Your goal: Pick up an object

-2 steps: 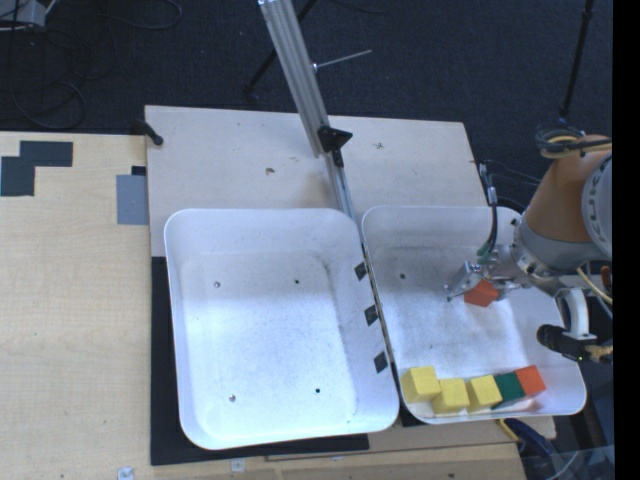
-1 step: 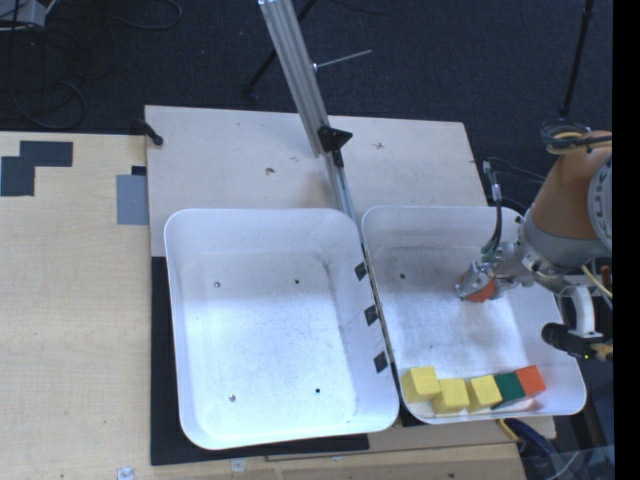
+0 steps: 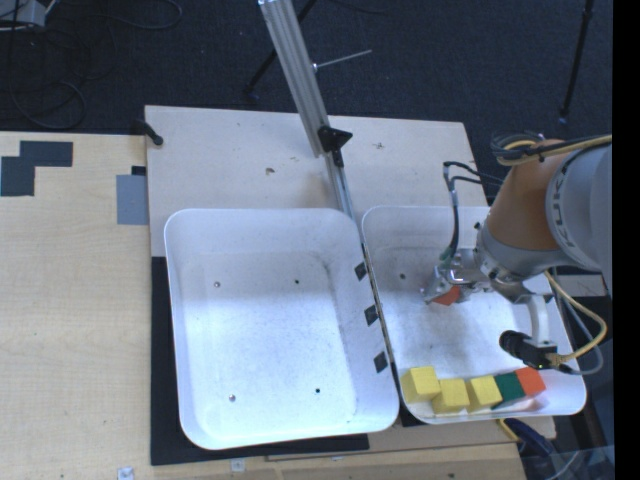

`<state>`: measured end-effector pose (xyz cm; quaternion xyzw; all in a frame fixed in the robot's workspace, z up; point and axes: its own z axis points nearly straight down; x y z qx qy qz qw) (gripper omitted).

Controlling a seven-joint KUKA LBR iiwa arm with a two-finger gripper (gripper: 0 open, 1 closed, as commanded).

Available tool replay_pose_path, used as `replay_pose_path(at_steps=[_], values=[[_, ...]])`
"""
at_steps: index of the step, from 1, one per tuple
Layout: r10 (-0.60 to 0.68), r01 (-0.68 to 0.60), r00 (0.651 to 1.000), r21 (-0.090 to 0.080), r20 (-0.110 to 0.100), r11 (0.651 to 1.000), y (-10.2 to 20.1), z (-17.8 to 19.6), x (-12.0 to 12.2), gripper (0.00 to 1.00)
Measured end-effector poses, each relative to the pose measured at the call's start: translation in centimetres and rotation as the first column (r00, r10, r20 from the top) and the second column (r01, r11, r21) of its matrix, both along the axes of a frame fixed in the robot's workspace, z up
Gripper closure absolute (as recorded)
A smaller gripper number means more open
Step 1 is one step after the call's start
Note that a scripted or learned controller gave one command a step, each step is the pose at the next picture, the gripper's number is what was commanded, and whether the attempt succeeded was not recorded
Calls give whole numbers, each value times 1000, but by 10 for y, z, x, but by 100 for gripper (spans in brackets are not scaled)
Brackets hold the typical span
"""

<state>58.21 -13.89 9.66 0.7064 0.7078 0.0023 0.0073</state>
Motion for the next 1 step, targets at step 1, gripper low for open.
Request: replay_pose_path(at_steps=[1], values=[[3, -3, 1000, 8, -6, 1000, 53, 99, 47, 100]])
